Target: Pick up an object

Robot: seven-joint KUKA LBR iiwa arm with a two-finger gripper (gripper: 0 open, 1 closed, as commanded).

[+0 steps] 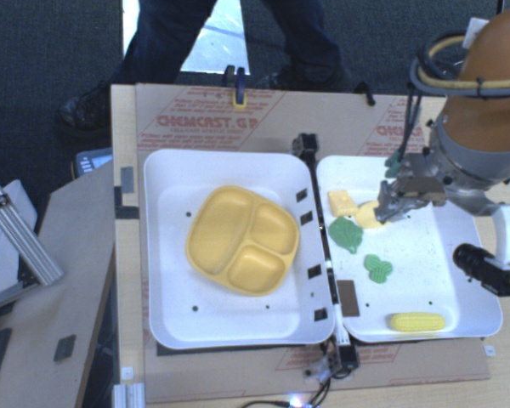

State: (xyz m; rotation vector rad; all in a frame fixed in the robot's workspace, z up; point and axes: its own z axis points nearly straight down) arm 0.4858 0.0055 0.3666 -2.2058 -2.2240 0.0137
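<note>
Red "CHEMCAST GP" lettering runs across the brown board (212, 119).

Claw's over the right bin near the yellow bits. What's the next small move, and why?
Probably ease the claw straight down onto the pale yellow piece at its tip. It sits right there in the right bin, beside the larger green piece, and nothing shows as lifted yet.

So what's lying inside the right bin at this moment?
In the right bin: a yellow block, two green broccoli pieces and a corn cob. The gripper covers part of another yellow piece; anything beneath the arm is hidden.
</note>
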